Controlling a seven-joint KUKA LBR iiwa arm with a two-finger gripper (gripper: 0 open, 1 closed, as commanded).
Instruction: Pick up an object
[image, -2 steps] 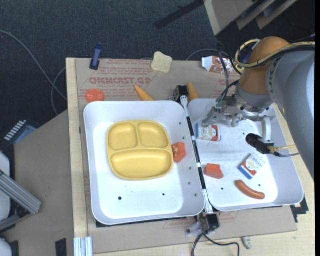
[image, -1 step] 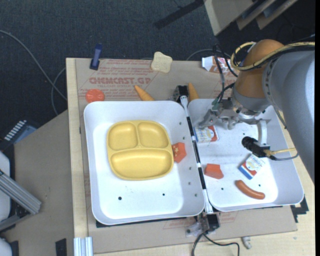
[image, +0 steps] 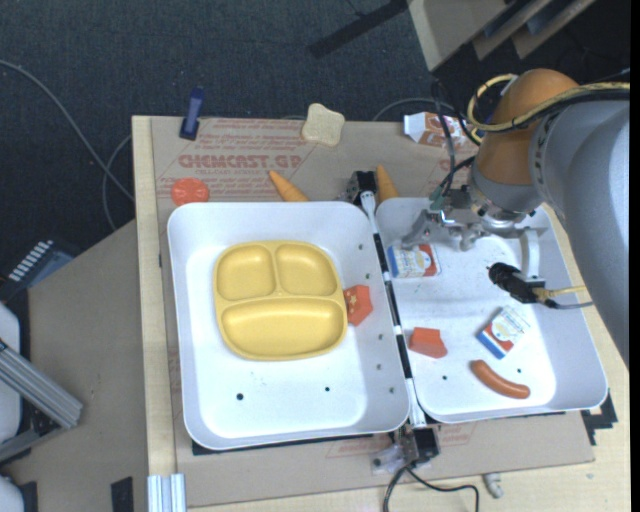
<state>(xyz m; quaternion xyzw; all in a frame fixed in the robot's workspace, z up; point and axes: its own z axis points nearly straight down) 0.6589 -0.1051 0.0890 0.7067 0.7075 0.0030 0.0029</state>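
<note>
Gripper (image: 432, 228) hangs just above white packet (image: 412, 262).

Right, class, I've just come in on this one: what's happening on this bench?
A grey robot arm reaches in over the right bin, its pincer low at the far end, near a blue and white packet. Nothing can be seen held yet. Also in that bin: an orange block, a sausage and a small carton. The left bin holds a yellow divided tray.
</note>
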